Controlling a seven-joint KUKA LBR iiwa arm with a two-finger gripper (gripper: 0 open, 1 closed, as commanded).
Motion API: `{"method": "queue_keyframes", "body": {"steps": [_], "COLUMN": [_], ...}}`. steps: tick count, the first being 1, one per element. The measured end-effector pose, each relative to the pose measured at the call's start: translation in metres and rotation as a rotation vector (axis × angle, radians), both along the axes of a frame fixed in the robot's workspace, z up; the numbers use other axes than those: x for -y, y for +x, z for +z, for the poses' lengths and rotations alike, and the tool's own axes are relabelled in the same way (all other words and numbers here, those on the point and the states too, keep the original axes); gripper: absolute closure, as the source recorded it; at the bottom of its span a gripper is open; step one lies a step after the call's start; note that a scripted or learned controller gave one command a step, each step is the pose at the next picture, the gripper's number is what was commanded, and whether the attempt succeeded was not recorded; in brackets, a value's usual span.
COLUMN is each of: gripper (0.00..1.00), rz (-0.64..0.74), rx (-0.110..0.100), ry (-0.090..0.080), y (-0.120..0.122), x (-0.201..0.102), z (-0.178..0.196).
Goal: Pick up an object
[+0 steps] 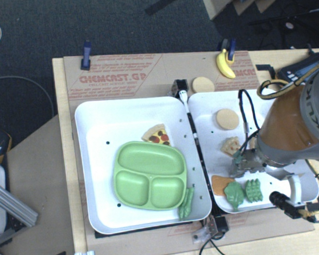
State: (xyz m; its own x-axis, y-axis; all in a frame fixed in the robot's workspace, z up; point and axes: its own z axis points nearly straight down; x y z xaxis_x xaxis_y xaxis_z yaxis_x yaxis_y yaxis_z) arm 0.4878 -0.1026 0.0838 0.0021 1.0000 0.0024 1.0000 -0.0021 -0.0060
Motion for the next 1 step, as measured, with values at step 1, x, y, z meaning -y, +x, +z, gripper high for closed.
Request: {"method": "queue_keyframes", "body": {"steps": [1], "gripper": [1.00], "rz": [0.013], "rx": [0.021], "ry": [0.000], "y": [0.0527], "x": [-0.0713], "z": [0.1075]}}
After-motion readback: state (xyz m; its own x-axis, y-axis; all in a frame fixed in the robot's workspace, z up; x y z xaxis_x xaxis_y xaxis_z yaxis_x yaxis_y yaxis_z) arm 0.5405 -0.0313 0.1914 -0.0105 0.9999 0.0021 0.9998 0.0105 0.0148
